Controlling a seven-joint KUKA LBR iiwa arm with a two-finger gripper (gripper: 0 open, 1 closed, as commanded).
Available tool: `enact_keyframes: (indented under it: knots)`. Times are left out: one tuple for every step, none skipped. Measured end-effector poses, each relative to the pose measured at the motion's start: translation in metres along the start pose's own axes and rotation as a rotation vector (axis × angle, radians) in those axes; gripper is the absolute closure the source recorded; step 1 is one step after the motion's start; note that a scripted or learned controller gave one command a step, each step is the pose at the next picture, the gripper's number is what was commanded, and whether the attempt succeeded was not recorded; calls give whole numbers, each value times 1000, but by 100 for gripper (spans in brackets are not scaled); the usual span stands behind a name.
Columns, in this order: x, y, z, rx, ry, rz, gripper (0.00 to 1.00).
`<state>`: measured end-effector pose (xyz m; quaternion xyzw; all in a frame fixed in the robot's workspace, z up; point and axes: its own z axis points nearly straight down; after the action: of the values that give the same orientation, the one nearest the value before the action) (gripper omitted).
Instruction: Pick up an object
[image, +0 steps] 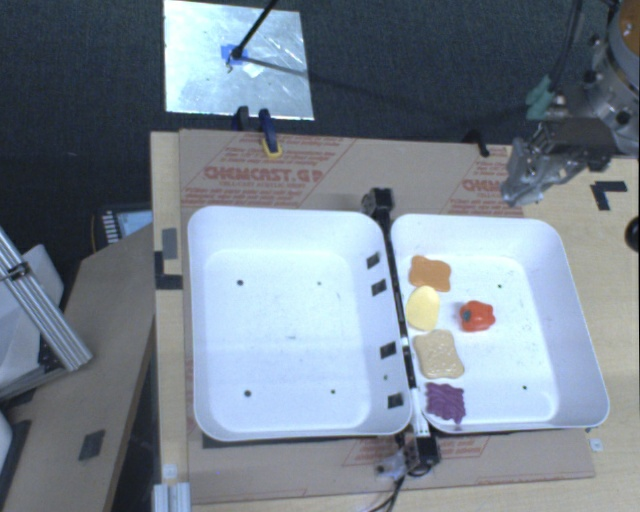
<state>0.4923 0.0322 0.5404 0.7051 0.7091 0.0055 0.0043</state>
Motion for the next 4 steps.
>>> enact_keyframes:
  knots:
    - [91, -8, 92, 20, -1, -7, 100]
    - [133, -6, 48, 8, 2, -3, 100]
    - [134, -5, 3, 7, 2, 0, 100]
    - [180, 34, 7, 11, 0, -3, 100]
